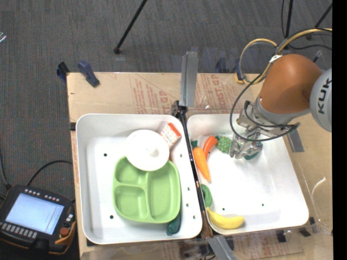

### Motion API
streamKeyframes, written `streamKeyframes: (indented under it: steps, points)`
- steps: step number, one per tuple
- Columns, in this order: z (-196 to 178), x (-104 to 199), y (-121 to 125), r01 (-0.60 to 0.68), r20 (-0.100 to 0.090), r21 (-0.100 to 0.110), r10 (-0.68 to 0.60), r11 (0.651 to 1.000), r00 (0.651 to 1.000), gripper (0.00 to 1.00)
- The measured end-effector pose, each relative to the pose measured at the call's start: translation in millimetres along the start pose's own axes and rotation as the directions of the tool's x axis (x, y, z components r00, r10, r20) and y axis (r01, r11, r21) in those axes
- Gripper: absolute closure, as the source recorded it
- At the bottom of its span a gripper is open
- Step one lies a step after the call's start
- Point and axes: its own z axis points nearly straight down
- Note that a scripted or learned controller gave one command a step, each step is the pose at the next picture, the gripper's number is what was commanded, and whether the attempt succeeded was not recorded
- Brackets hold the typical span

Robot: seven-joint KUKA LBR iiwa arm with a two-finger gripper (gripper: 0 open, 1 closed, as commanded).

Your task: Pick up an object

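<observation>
Two carrots (pixel 203 157) untouched, just left of the fingers (pixel 245 149). Nothing visibly lifted yet; grasp and lift remaining. Finger state impossible to tell.

Robotics lab: teach pendant (pixel 35 216), tripod legs (pixel 133 19).

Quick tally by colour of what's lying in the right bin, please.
Orange: 2, carrots
Green: 2, one beside the carrots, one at the left wall
Yellow: 1, banana
Total: 5. A further item under the gripper is too hidden to colour.
</observation>
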Motion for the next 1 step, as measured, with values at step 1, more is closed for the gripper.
streamKeyframes:
  steps: [1]
  points:
    - [0.5, 0.6, 0.1, -0.002, 0.000, -0.001, 0.002, 1.000, 1.000, 0.00]
